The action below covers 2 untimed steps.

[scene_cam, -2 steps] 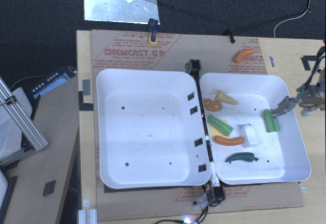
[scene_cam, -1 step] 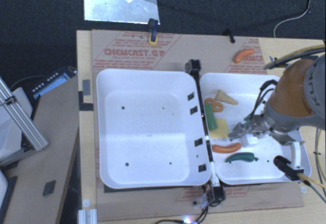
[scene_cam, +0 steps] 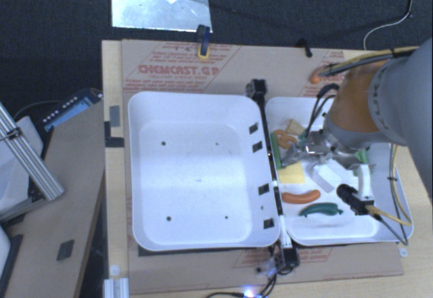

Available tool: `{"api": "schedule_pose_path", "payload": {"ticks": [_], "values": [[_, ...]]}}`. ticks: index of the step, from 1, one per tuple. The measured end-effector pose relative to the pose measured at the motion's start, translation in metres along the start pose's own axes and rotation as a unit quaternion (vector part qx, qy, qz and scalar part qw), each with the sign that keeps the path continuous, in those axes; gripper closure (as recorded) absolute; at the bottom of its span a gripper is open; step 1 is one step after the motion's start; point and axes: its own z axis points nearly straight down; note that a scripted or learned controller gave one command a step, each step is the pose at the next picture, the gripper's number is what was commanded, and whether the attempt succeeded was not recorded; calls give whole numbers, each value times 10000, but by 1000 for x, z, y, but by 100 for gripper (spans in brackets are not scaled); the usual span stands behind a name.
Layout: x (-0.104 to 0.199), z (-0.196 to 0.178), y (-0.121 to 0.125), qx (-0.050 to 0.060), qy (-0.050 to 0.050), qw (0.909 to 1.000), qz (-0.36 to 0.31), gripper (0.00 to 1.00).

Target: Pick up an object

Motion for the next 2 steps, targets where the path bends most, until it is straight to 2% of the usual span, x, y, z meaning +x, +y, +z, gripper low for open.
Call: {"api": "schedule_pose_path", "payload": {"ticks": [1, 2], "values": [[-29, 1, 40, 4, -7, 10000, 22, 0], [26, -105, 84, -42, 0, 10000, -5, 0]]}}
